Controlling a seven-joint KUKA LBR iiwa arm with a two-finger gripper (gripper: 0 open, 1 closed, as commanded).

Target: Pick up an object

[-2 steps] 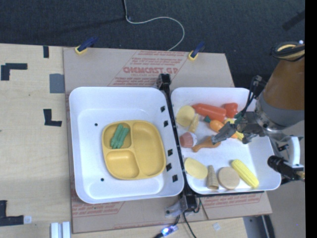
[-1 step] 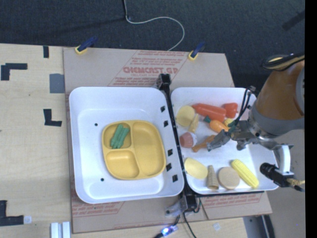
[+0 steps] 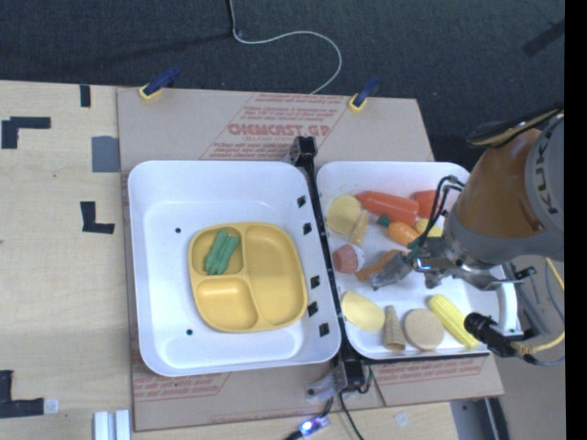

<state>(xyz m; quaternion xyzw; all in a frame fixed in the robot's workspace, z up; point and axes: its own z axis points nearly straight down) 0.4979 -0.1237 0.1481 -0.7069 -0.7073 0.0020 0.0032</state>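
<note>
I see the tool point(image 3: 396, 271) low in the right bin point(image 3: 394, 169) among toy food; its grip state I cannot tell

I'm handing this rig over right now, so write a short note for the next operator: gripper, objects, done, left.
Gripper: low in the right bin, over the brown piece; finger state unclear, no grasp confirmed.
Right bin: carrot, corn cob, other toy foods.
Left bin: yellow divided tray holding a green piece.
Done: nothing visibly lifted.
Left: grasp and lift an object.
</note>
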